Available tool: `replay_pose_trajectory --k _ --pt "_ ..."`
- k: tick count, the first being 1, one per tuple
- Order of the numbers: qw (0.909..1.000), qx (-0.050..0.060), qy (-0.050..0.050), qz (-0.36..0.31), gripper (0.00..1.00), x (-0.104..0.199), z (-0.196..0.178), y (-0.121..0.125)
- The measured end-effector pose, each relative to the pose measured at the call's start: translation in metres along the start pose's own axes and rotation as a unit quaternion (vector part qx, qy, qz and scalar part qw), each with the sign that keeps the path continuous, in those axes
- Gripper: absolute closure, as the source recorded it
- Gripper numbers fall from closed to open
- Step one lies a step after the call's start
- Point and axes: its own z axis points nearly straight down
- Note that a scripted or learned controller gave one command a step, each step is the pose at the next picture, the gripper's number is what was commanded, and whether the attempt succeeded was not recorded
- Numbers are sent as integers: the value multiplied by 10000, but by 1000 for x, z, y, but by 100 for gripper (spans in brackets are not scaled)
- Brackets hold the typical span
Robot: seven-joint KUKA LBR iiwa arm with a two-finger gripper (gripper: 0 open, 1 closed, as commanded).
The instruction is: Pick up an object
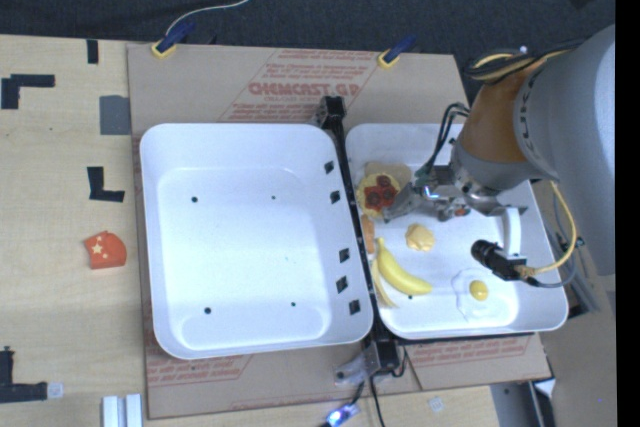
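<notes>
The right bin [535, 315] holds several toy foods. A yellow banana [402, 274] lies along its left wall, with a pale yellow lump [420, 237] just above it. A fried egg [477, 293] sits at the front, and a round piece with red toppings [380, 189] lies at the back left. A thin orange stick [368, 233] lies against the left wall. My gripper [420, 198] hangs low over the bin's back left part, between the red-topped piece and the yellow lump. Nothing shows as held in it.
The left bin [160, 150] stands beside the right one, with black clips [345, 255] along the wall between them. An orange-red toy [106, 250] lies on the bench far left. The grey arm [560, 115] covers the right bin's back right corner.
</notes>
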Motion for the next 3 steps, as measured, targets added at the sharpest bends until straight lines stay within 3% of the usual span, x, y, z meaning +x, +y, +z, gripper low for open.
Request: replay_pose_trajectory --k 1,2,3 --pt "10000 1 4 -9 0 33 1 61" --pt "10000 30 -3 3 100 31 -9 58" --pt "10000 0 -7 4 100 125 -104 48"
